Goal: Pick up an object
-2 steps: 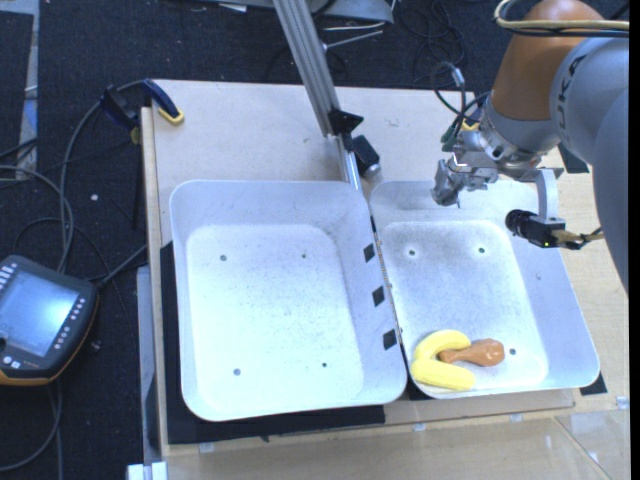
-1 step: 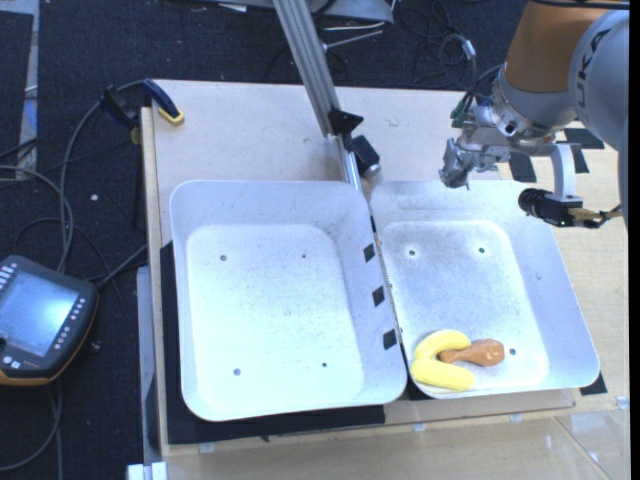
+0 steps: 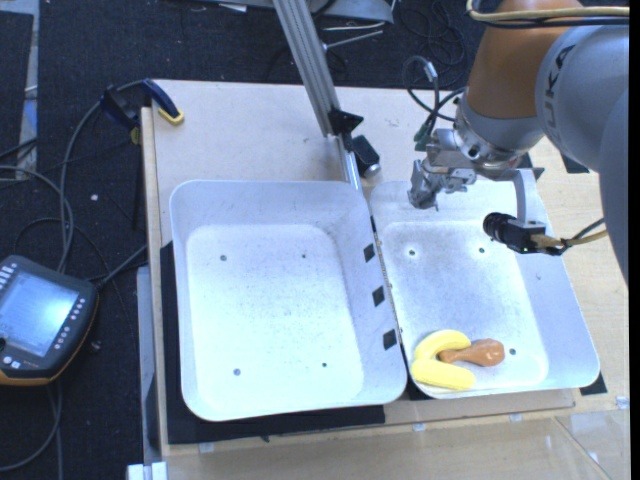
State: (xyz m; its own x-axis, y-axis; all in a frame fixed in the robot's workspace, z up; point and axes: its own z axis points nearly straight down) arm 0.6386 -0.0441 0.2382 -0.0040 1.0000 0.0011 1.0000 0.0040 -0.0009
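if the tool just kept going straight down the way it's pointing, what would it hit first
Most likely the bare floor of the right bin near its back edge. The tool points down there, away from the banana at the front; depth is hard to judge.

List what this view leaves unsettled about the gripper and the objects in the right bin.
- Gripper, camera view: too small and seen from above, so its finger state cannot be read.
- Yellow banana: part of its curve is covered by the brown drumstick-like toy lying against it.
- Right bin: its far corner is hidden by the arm.
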